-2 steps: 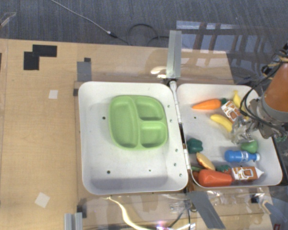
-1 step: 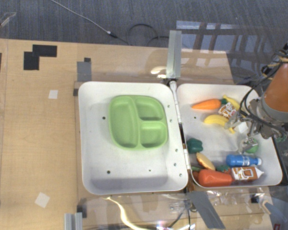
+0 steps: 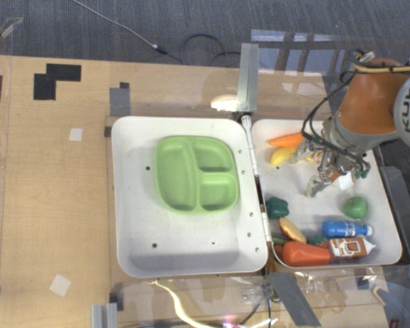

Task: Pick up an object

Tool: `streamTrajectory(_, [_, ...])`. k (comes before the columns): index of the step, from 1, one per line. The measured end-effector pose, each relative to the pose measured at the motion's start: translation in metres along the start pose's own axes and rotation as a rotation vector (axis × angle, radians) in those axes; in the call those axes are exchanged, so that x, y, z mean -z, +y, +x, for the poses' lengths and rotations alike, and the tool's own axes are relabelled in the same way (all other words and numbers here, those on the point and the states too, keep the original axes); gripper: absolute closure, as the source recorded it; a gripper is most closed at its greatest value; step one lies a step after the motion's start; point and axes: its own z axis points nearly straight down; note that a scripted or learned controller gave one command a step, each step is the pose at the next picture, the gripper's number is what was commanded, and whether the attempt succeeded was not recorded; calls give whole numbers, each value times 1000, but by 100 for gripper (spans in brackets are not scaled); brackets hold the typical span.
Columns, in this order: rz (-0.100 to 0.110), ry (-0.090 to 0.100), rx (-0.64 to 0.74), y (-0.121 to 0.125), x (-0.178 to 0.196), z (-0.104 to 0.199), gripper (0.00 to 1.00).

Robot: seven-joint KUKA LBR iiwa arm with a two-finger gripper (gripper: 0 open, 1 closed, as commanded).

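The right bin (image 3: pixel 389 183) holds several toy foods. An orange carrot (image 3: pixel 285 141) and a yellow banana (image 3: pixel 281 157) lie at its upper left. A dark green pepper (image 3: pixel 277 207) sits at the left wall and a green apple (image 3: pixel 355 207) at the right. Along the front lie a blue bottle (image 3: pixel 345 229), a brown carton (image 3: pixel 348 249), a yellow piece (image 3: pixel 292 229) and an orange-red piece (image 3: pixel 304 253). My gripper (image 3: pixel 322 180) hangs low over the bin's middle, right of the banana and up-left of the apple. A small orange and white scrap shows beside it.
The left bin (image 3: pixel 133 238) holds a green divided tray (image 3: pixel 195 173). A metal post (image 3: pixel 248 80) stands behind the wall between the bins. Cables hang around the wrist. Bare bin floor lies below the gripper, between pepper and apple.
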Motion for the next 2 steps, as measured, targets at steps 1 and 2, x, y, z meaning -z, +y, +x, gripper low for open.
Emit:
streamTrajectory(1, [2,-1,-168,45,0,-2,0])
streamTrajectory(2, [0,77,-410,50,1,-43,0])
